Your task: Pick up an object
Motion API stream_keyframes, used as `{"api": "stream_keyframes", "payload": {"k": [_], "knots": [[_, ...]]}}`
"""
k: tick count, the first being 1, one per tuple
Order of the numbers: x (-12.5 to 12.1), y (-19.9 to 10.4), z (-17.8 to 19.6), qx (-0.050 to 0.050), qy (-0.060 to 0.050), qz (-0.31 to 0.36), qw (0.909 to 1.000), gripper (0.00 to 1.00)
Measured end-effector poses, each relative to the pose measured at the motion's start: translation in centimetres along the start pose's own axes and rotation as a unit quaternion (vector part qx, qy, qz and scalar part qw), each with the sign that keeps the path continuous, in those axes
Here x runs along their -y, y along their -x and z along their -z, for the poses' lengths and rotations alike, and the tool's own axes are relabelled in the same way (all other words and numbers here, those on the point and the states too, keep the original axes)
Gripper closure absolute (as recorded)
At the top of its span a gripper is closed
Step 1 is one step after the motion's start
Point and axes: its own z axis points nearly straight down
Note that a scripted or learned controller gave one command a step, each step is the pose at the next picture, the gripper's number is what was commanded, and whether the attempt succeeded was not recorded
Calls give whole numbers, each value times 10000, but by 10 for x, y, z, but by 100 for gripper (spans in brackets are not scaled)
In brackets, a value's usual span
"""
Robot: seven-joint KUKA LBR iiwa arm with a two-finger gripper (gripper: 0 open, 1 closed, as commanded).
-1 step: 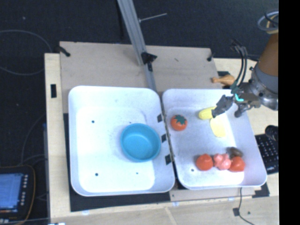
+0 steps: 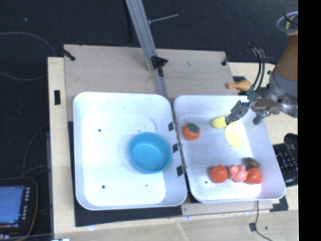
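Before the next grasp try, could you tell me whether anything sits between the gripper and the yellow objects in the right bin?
Nothing visible does: the gripper hangs right beside the yellow objects, and the tomato-like toy lies apart toward the bin divider.

Left of the pincer (image 2: 239, 112), the two white bins (image 2: 88, 134) look like smooth, slightly glossy plastic, and the blue bowl (image 2: 149, 152) further left has a similar plastic sheen. The tabletop (image 2: 110, 69) behind them looks like matt pale wood, crossed by a dull grey metal bar (image 2: 143, 29).

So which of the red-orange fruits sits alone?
The tomato by the right bin's left wall; the other two flank a pink toy at the front.
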Motion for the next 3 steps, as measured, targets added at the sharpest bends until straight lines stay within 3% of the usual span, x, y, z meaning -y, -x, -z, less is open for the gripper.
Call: {"api": "stream_keyframes", "payload": {"k": [3], "knots": [[13,6,-169,12,-33,-35,10000,0]]}}
